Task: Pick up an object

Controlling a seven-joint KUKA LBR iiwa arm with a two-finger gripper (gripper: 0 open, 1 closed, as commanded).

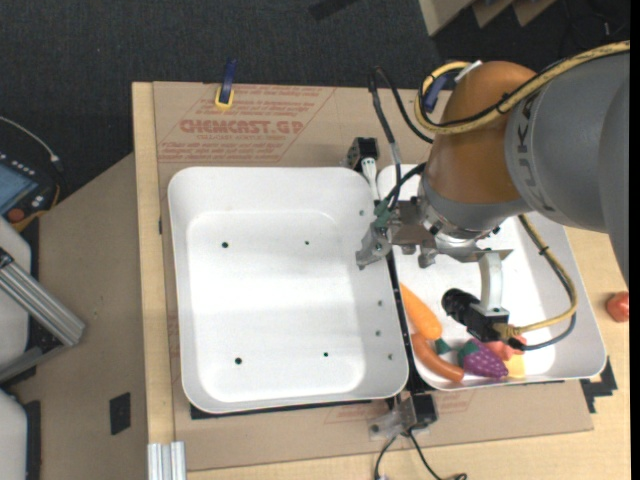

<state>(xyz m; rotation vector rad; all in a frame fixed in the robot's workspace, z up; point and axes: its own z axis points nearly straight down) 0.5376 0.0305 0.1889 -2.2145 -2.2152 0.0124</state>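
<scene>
Camera view: arm is hovering over the right bin; carrot is lying just below it, long axis slanting toward lower right. Grip state? Can't tell.

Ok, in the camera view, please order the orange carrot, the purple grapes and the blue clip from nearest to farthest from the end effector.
1. The orange carrot, in the right bin, just below the end effector.
2. The purple grapes, at that bin's near edge.
3. The blue clip, on the cardboard beyond the left bin.
</scene>
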